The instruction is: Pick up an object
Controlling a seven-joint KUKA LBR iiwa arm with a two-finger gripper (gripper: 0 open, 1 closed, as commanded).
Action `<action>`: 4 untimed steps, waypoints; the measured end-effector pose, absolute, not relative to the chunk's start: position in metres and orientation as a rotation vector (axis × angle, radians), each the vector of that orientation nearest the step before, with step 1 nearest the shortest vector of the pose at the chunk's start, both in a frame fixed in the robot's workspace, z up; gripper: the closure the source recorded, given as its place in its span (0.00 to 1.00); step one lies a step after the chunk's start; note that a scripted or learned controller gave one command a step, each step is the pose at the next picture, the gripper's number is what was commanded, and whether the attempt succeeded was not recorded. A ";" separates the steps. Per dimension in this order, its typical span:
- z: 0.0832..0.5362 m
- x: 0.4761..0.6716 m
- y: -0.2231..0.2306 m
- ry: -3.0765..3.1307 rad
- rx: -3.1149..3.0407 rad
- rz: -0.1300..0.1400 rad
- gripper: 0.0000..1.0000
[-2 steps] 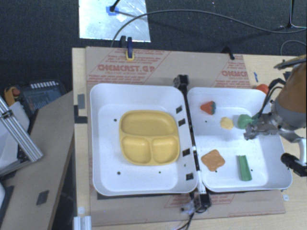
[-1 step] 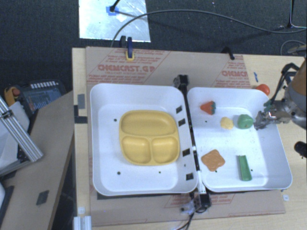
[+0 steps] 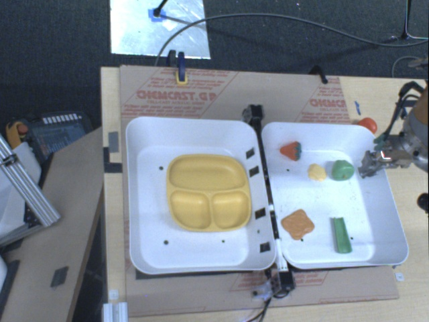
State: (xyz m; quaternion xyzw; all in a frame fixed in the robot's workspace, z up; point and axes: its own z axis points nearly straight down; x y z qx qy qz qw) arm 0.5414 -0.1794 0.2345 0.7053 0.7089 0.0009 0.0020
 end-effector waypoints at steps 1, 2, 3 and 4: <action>0.242 0.542 -0.128 2.231 2.210 0.004 1.00; 0.233 0.539 -0.066 2.233 2.210 0.004 1.00; 0.242 0.532 -0.012 2.233 2.210 0.004 1.00; 0.236 0.514 0.047 2.235 2.211 0.002 1.00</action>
